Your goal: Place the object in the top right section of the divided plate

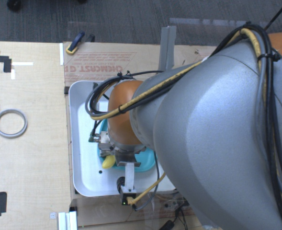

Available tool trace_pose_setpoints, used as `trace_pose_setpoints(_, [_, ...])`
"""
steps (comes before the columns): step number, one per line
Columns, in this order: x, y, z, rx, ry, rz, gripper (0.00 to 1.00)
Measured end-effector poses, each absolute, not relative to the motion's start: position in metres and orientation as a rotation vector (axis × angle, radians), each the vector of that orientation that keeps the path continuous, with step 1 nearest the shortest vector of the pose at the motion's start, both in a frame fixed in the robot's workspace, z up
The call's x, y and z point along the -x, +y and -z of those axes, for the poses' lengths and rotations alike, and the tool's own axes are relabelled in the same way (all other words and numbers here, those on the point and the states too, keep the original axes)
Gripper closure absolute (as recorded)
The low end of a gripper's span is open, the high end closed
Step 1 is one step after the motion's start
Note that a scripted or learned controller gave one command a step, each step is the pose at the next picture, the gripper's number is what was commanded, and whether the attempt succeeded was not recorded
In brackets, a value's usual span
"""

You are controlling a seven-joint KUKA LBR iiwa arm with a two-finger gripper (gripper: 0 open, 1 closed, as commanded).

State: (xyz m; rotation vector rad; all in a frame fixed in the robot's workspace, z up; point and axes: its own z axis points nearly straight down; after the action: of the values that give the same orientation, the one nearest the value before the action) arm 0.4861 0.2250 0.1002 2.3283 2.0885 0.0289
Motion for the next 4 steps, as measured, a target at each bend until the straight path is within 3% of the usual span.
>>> trace_pose_setpoints(1, [-0.486, 0.222, -0.100, -2.020, 2.387, -0.017, 1.00])
trace_pose_setpoints(2, [-0.484, 0.220, -0.099, -2.422, 1.988, -0.030, 1.00])
trace_pose_setpoints(4, [-0.483, 0.213, -0.095, -1.578, 2.703, -0.004, 1.00])
